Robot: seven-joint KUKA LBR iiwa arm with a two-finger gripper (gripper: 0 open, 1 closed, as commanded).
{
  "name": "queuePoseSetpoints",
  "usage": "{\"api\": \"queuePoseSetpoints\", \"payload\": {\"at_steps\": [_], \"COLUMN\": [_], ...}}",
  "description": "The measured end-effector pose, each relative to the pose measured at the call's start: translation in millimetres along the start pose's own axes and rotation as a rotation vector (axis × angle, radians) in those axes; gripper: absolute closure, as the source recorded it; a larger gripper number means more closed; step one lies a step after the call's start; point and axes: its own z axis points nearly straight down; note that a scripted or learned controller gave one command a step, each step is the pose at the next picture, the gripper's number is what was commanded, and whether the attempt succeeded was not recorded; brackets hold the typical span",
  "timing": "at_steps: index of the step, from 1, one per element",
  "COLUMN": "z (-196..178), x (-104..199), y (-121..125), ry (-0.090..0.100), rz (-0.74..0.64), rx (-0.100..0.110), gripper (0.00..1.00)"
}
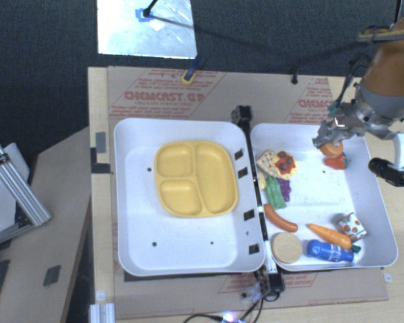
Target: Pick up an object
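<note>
Two bins are seen on the desk (pixel 101 180). One yellow tray (pixel 195 178) lies in the left bin (pixel 131 247). Seven toys are counted in the right bin (pixel 374 214); a red-orange one (pixel 335 160) is touched by the end effector (pixel 328 142), whose grip cannot be told.

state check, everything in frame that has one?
tool: over the right bin's far corner, right above the tomato
tomato: on the bin floor under the tool
yellow tray: flat in the left bin, its three compartments bare
pizza slice: lying flat
hot dog: on its side
carrot: on its side
blue bottle: lying down
right bin: holds the toys
</note>
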Motion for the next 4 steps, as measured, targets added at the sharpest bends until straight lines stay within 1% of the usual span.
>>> {"api": "queuePoseSetpoints", "payload": {"at_steps": [1,2,3,4], "z": [-18,-10,-22,-30], "x": [0,51,102,146], "y": [1,-28,-49,-72], "ry": [0.001,0.003,0.004,0.004], "rz": [0.0,-0.002,-0.003,-0.003], "rx": [0.004,0.01,0.009,0.009], "gripper": [1.0,1.0,1.0,1.0]}}
